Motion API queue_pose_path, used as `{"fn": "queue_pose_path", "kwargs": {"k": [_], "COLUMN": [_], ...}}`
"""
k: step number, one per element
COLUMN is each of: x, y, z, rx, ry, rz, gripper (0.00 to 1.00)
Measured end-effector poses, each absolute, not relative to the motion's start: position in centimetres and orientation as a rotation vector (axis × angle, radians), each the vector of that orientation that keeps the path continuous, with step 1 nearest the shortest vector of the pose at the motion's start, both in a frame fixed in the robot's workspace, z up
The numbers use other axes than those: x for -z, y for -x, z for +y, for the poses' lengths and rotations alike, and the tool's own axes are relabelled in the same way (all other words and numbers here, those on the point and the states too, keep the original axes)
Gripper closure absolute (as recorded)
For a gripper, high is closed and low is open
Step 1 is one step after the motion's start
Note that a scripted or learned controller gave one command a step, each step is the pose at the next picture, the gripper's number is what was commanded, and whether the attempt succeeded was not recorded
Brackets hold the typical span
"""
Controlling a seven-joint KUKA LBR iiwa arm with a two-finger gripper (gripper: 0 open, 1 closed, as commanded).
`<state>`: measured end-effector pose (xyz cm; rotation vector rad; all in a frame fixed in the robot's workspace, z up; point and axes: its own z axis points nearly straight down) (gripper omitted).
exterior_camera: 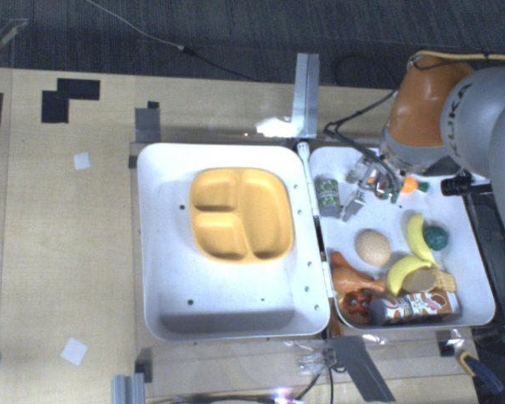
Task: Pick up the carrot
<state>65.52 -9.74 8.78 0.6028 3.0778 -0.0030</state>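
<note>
Fingers of the gripper [372,183] are a small metallic tangle under the orange wrist, and I cannot tell whether they stand apart or together, nor whether anything sits between them. Just to their right a small orange piece with a green end, the carrot [411,185], lies on the floor of the right bin [480,297], partly tucked beneath the arm [454,116] so its full length is hidden. Left of the gripper a small green can [326,194] stands near the bin's left wall. Further down lie a pale round bun [373,247], two bananas [414,255], a dark teal ball [437,237], and a crowded heap at the near wall: something orange-brown, a red item and a printed packet [417,307], whose outlines overlap and are hard to separate. The left bin [164,251] holds a yellow divided tray [238,214] with three compartments.
</note>
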Motion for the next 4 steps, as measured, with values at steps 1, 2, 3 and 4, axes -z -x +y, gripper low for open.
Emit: {"fn": "queue_pose_path", "kwargs": {"k": [1, 2, 3, 4], "x": [-8.8, -8.8, -10.5, -8.9], "y": [-65.5, -65.5, -66.1, -58.4], "z": [-9.7, -9.7, -12.3, -14.4], "rx": [0.003, 0.003, -0.002, -0.002], "ry": [-0.603, -0.603, -1.078, -0.99], "rz": [3.078, 3.078, 2.942, 2.97], "gripper": [0.0, 0.0, 0.0, 0.0]}}
